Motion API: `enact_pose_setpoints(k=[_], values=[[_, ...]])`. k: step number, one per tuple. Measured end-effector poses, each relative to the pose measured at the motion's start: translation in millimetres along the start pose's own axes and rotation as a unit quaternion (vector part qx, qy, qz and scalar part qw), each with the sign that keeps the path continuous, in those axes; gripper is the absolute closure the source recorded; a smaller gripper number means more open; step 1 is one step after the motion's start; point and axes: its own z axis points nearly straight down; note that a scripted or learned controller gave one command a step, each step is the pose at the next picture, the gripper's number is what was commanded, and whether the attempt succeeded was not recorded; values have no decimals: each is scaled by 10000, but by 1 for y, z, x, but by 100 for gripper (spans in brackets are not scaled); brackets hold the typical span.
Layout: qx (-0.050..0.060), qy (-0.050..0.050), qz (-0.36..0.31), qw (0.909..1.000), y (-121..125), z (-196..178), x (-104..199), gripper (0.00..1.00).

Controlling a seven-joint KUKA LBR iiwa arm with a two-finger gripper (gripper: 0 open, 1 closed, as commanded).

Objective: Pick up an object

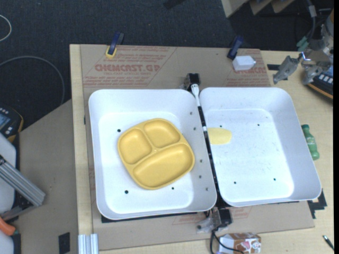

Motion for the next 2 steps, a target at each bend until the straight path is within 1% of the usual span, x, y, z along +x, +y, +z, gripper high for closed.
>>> enact_pose_setpoints(k=[1, 2], values=[[-110, -23, -31, 9999, -3, -223, 60, 0], [-37, 11, -52, 10000, -50, -260, 227, 0]])
